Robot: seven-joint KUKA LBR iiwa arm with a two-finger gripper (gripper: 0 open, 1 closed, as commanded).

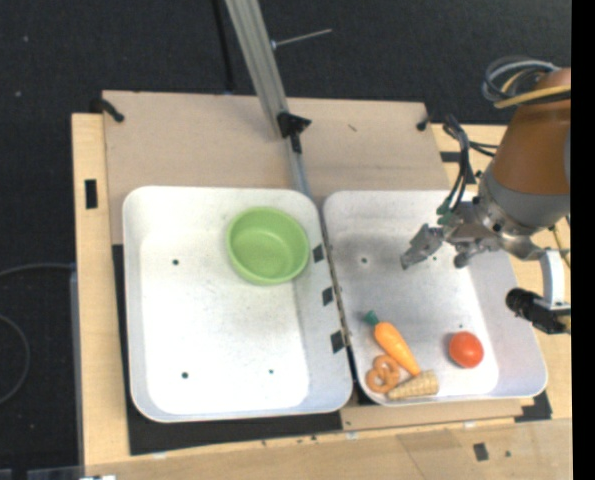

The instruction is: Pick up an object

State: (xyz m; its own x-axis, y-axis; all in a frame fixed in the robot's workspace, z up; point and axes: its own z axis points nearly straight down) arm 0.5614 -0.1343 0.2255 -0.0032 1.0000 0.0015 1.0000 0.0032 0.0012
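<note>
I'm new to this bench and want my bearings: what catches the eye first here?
The green bowl stands out, near the top right of the left bin. In the right bin, a carrot, tomato, pretzel and cone cluster near the front edge, with the gripper above them, empty.

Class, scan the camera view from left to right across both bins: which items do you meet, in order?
Green bowl → carrot → gripper → red tomato. The pretzel and cone-shaped piece overlap the carrot's span, so they are left out.
</note>
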